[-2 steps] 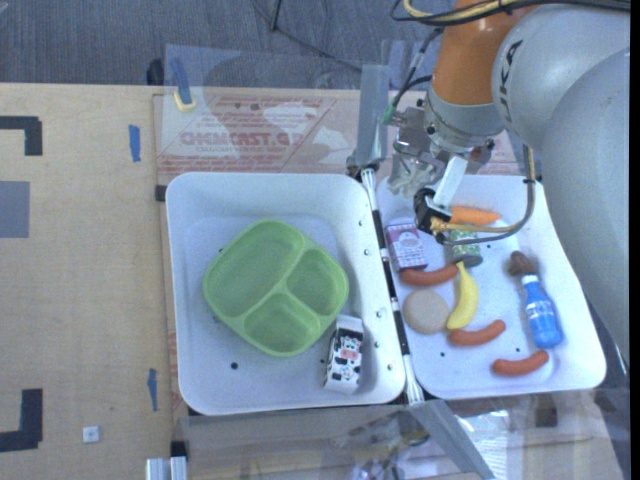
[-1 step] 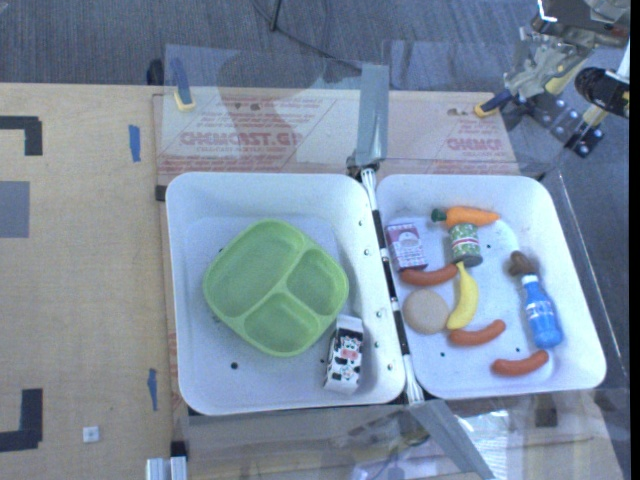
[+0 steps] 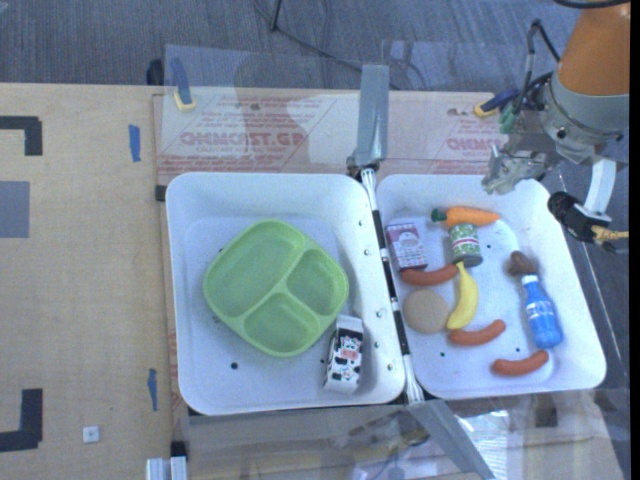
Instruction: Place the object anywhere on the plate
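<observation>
Presently poised over the one o'clock corner of the right bin (image 3: 585, 328): gripper (image 3: 510, 173), hanging from the orange-banded wrist, clear of everything below. Open or closed, cannot tell from this slant.

Nothing carried. Likeliest object for the task, judging by closeness alone: toy carrot (image 3: 468, 215), lying flat near the twelve o'clock wall of the right bin, just at seven o'clock from the gripper, orange tip pointing to three o'clock, green end to nine.

Crowded around it: small green-labelled can (image 3: 464, 243) touching or almost touching at six o'clock, red box (image 3: 405, 245) toward eight o'clock, then banana (image 3: 463, 296), three sausages, tan round piece (image 3: 427, 312), brown lump (image 3: 520, 263) and blue bottle (image 3: 541, 313) lower in the bin.

Destination: green divided plate (image 3: 270, 286) in the middle of the left bin (image 3: 180, 268), bare, well apart from the carrot at nine o'clock. Cow-patterned carton (image 3: 345, 356) just beside the plate's five o'clock edge.

Probably light, hollow and stiff, with a smooth, tapering skin; likely to squirt sideways if pinched near the thin tip. Best taken across the thick middle, closing along the twelve-to-six line, with care not to catch the can. No fragility expected; a short drop onto any compartment should do.
</observation>
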### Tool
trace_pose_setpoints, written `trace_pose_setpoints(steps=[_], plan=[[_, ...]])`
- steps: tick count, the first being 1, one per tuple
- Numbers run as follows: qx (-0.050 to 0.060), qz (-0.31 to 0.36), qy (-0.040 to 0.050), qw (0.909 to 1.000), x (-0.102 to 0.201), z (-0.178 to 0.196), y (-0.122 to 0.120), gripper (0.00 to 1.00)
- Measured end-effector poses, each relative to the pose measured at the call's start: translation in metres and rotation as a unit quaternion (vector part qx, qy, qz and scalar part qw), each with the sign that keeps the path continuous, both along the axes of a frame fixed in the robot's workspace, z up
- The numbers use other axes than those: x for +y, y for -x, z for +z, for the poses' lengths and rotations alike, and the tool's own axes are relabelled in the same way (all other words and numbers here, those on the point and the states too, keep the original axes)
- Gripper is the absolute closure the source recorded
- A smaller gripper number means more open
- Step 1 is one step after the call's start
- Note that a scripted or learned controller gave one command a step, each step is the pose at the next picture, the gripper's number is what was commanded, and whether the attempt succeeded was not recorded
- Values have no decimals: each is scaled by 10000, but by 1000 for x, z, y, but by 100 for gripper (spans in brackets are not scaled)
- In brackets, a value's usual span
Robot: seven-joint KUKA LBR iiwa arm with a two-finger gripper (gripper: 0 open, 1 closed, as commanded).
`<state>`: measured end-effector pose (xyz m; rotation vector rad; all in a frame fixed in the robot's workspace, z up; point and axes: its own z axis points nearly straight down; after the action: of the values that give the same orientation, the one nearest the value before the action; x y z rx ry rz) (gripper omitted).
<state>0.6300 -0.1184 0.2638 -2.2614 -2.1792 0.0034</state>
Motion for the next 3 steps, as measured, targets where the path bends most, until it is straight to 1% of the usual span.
trace_pose_setpoints(steps=[1,2,3], plan=[[0,84,-5,10000,-42,-64,81,100],[-17,1100,0,9939,6,-71,11,100],[5,1487,-8,9889,92,-39,38,100]])
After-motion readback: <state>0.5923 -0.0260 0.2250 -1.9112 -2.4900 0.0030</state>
